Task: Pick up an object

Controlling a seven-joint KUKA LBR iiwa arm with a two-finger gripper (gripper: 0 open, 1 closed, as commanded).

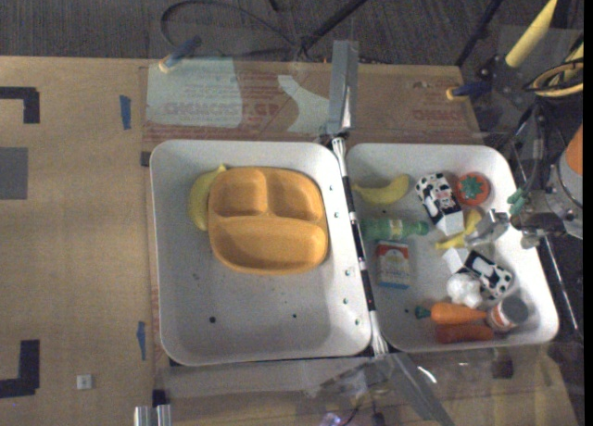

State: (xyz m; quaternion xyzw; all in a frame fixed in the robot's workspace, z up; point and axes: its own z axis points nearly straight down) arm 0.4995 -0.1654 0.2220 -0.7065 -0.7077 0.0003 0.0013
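While the grey arm reaches in at the right rim of the right white bin (533, 318), its tool (505, 225) sits just above that bin; I cannot tell what it holds. Inside this bin lie a yellow plastic banana (383, 191), a green bottle (394, 228), a small red-and-white card box (394, 263) and an orange toy carrot (454, 313). Left of this bin, another white bin (259, 332) holds an orange plastic tray with three parts (267, 220).

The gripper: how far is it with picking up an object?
Nothing looks picked up yet. The gripper is at the right bin's right side, near a yellow piece, and nothing shows between its fingers. The banana and carrot lie untouched. Grasping and lifting remain.
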